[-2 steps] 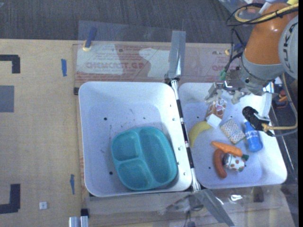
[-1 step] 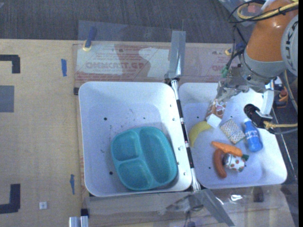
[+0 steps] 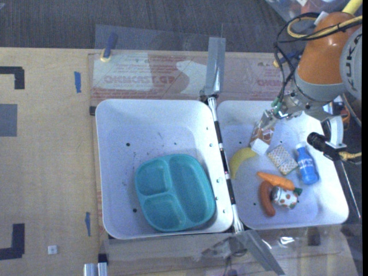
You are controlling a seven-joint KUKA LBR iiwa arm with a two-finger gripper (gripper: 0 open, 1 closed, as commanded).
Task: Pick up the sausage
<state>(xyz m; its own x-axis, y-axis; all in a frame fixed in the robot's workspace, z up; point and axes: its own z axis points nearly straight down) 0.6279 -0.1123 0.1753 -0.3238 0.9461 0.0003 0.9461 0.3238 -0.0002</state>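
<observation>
The two-finger gripper [image 3: 265,128], its state impossible to tell, hangs in the right white bin [image 3: 339,211], up-frame of the reddish-brown sausage [image 3: 266,199] lying near the bin's lower edge.

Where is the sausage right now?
The sausage lies in the right bin, near its front edge, just below the carrot and left of the small toy.

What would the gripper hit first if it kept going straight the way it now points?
Probably the small white block just below the gripper, which points down and left from the arm. The yellow banana lies further along. The sausage is off that line. Depth is hard to judge.
</observation>
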